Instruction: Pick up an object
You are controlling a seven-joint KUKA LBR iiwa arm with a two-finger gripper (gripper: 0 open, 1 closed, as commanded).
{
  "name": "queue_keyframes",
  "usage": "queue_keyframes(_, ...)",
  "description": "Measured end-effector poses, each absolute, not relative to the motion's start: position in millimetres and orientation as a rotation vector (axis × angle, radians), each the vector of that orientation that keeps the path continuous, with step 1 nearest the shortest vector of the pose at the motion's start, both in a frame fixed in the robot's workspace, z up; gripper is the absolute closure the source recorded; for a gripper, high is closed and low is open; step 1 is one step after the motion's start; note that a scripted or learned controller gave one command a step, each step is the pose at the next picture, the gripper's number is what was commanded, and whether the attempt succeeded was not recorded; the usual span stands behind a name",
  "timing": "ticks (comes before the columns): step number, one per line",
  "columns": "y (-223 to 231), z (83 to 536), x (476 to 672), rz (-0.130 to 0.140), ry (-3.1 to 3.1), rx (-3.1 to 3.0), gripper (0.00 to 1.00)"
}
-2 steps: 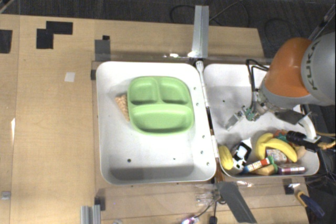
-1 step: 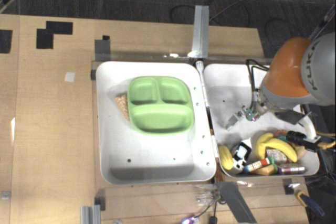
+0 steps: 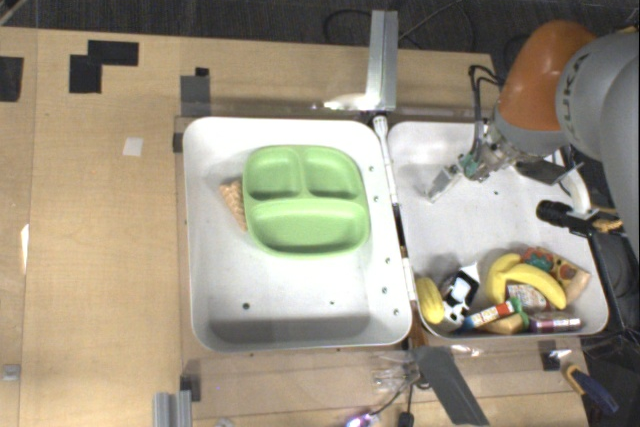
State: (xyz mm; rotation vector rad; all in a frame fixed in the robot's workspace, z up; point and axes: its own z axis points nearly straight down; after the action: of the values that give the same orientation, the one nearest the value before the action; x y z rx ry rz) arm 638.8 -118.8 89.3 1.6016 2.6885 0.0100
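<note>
A pile of small things sits at the near end of the right bin (image 3: 440, 245). There is a big yellow banana (image 3: 525, 280) on top, and a smaller yellow banana (image 3: 430, 302) lies at the left of the pile, against the bin's wall. Between them is a little black and white toy (image 3: 459, 292). A red and white marker (image 3: 492, 316) lies along the front, just below the big banana. More small colored things are packed in at the right, too small to tell apart.

The left bin (image 3: 210, 245) holds a green tray (image 3: 303, 198) with three parts. A tan waffle-like piece (image 3: 233, 202) peeks out from under the tray's left edge.

Farther back, the right bin is bare white. The claw (image 3: 443, 182) hangs over that bare part, well apart from the pile. Its fingers look close together, with nothing between them. Behind it is the grey arm (image 3: 600, 95) with its orange band (image 3: 535, 80), reaching in from the right. Both bins sit on a wooden counter (image 3: 90, 245).
</note>
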Motion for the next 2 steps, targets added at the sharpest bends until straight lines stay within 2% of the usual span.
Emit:
queue_keyframes(1,-136,91,573.8,0.010,2.773,1.447,0.00)
queue_keyframes(2,-124,93,512.0,0.014,2.782,1.399,0.00)
